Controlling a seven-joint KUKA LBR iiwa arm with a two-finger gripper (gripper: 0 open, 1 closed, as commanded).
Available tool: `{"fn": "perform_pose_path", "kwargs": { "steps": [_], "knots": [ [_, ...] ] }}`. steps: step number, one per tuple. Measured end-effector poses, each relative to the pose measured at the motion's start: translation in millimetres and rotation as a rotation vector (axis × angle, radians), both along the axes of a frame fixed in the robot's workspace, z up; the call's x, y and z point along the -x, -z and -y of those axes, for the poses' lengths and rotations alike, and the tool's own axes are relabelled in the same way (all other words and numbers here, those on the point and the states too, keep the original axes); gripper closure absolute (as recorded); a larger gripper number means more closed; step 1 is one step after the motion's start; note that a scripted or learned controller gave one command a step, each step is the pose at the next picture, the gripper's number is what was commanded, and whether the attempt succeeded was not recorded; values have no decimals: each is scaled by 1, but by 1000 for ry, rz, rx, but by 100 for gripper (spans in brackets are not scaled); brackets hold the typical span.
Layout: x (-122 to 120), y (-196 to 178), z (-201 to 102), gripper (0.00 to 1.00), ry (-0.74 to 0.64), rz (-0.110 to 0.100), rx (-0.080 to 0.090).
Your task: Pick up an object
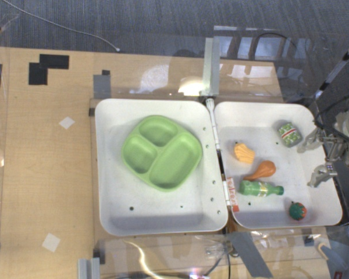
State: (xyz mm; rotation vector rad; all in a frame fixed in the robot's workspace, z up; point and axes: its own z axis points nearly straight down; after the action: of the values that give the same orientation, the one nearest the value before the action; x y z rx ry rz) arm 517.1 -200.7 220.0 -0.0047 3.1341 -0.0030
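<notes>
End effector (319, 158) at right bin's (279, 214) right edge, fingers spread wide, holding nothing. Nearest: can (289, 134), just up-left. Bottle (261, 189) lies left, long axis crosswise. Plate (161, 152) in left bin.

In the right bin (253, 112), the can (289, 133), yellow piece (244, 153), orange drumstick (262, 170), green bottle (260, 188) and strawberry (297, 210) lie apart with bare floor between them; the green plate (161, 151) crowds the left bin's (113, 214) middle
</notes>
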Motion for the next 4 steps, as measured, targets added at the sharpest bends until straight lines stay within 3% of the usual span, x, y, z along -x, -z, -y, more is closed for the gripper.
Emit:
{"fn": "perform_pose_path", "kwargs": {
  "steps": [1, 2, 3, 4],
  "knots": [
    [-1, 130, -30, 0, 320, 8, -2],
    [-6, 116, -30, 100, 313, 25, 1],
    [-1, 129, -67, 100, 553, 18, 5],
    [25, 129, -89, 100, 999, 21, -6]
  ]
}}
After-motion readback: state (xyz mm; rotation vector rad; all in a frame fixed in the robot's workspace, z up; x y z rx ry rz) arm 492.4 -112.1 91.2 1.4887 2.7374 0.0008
